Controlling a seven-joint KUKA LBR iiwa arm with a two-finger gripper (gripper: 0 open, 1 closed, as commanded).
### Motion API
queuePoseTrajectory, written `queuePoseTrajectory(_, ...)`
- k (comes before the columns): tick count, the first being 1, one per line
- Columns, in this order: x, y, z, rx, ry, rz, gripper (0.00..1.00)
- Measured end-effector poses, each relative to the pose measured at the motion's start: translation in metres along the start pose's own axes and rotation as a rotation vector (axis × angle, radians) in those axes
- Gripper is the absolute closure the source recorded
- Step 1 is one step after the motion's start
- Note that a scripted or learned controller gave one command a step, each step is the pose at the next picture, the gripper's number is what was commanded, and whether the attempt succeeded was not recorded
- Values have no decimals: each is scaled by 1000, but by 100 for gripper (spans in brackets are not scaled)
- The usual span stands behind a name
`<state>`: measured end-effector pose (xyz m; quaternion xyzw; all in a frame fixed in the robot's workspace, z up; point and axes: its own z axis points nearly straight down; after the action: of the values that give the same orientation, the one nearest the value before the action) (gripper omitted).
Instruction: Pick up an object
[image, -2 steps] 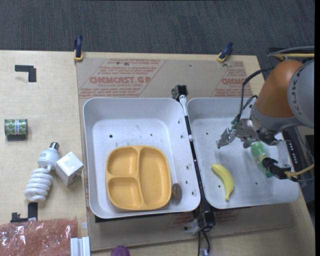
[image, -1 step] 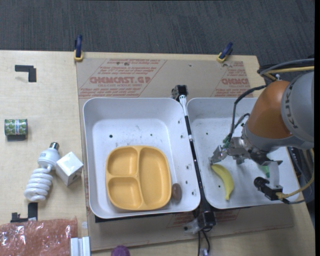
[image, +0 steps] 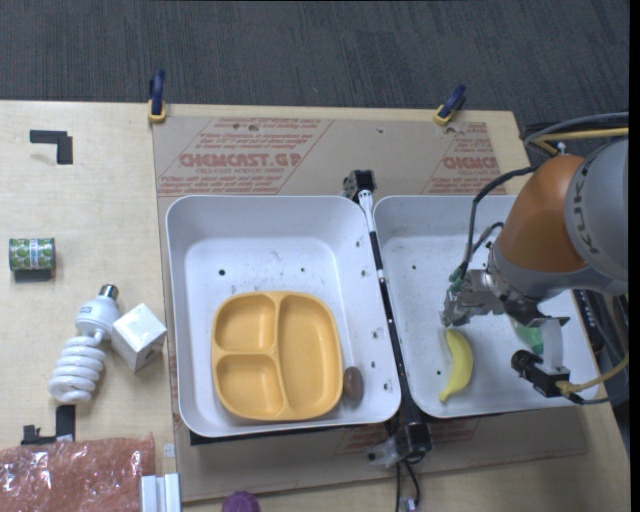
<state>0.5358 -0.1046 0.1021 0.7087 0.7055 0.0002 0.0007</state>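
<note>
Two shallow white bins sit side by side across the middle of the frame; the left bin holds a yellow divided plate with a small brown object touching its lower right edge, and the right bin holds a banana lying near its lower wall, lengthwise toward the bottom of the frame. The arm, grey with its orange band, enters from the right of the frame and hangs over the right bin. Its gripper sits just above the upper end of the banana, close to it or touching; which of the two cannot be told from this angle. Whether the gripper is released or clenched cannot be told either, as the wrist body hides the working end, and nothing shows the fruit grasped. Assessment: the step in hand is the final approach to the banana. To do it well, the gripper ought to close across the narrow width of the fruit, not along its length, and nearer the thick middle than the tapered tip, where a grasp would likely slip off. A straight descent and a slow lift are advised, since the bin wall lies close below the banana.
</note>
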Motion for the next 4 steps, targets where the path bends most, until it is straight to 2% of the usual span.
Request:
queuePoseTrajectory(1,-67,25,9,-1,0,-4,100)
queuePoseTrajectory(2,-111,48,9,2,12,-11,100)
queuePoseTrajectory(3,-42,42,-31,1,0,-5,100)
queuePoseTrajectory(4,-104,71,9,0,-1,-5,100)
